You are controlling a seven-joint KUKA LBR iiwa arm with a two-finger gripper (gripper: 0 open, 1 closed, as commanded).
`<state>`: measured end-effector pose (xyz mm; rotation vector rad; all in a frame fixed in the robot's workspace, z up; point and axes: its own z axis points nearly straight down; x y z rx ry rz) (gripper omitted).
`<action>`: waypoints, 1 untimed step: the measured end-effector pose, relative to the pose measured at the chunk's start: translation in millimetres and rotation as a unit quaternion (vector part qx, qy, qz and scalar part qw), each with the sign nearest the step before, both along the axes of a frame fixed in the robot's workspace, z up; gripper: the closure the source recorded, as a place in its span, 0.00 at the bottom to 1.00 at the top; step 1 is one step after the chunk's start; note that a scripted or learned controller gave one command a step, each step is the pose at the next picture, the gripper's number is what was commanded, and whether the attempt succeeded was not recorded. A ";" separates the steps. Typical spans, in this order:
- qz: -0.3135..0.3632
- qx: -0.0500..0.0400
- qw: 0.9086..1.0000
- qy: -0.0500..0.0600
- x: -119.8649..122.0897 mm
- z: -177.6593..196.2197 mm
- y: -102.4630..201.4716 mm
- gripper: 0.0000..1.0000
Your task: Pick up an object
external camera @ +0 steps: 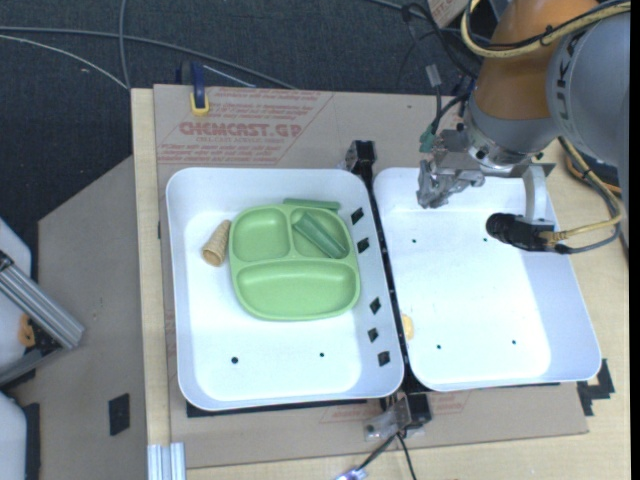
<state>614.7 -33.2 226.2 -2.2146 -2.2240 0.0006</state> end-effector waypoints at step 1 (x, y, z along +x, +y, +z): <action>0.001 0.000 1.000 -0.002 6.4 9.1 57.2 1.00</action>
